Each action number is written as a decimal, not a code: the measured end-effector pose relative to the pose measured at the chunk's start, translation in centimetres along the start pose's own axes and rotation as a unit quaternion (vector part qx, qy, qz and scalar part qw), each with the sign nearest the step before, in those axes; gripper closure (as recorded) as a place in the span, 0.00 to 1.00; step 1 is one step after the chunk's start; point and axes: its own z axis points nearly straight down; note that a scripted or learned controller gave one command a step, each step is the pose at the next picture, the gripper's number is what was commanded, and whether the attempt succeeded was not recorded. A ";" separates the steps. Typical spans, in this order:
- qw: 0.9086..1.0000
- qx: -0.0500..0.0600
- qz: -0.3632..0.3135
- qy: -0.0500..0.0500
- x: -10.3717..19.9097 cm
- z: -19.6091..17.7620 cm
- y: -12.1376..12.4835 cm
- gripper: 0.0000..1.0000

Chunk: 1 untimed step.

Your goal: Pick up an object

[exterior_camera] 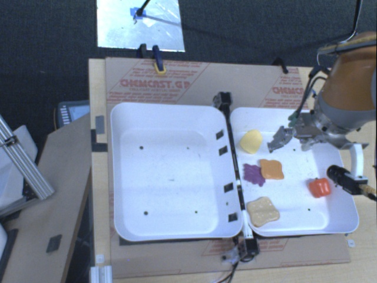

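Five small items lie in the right bin (339, 226); tool (281, 139) state unclear.

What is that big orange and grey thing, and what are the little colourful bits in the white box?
That is a robot arm, seen from a camera above the bench. It reaches in from the right, and its hand hangs over the right white bin. In that bin lie small toys: a yellow piece, an orange piece, a purple piece, a red piece and a tan one like toast. The left white bin sits beside it. Its job is to pick one up; nothing shows between its fingers.
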 end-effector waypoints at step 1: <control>1.000 -0.001 -0.001 0.000 0.0 -1.1 0.1 1.00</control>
